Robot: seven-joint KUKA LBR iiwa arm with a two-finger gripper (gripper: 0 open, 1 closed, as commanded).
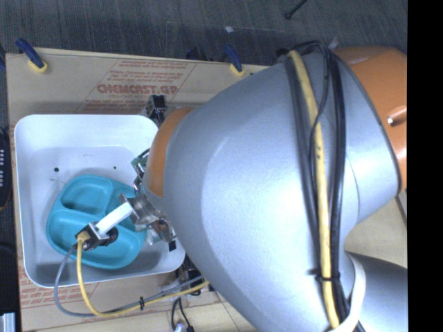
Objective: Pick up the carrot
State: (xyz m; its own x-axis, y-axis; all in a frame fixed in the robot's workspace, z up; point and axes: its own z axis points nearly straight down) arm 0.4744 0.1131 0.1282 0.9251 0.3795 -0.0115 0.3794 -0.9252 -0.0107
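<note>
The grey arm (277,185) looms nearest, its gripper (154,221) low beside the teal dish (83,203) in the left bin (34,144) (open or closed, I cannot tell). The carrot's place is hidden; probably light, stiff and smooth, best grasped mid-length.

I count one white bin (26,185), one teal divided dish (84,198), two blue clamps (30,54) with yellow tips, and one printed cardboard sheet (138,83).

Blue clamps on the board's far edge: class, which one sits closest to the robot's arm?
The clamp at the view's middle, right beside the grey arm; the other clamp sits at the board's left corner.
</note>
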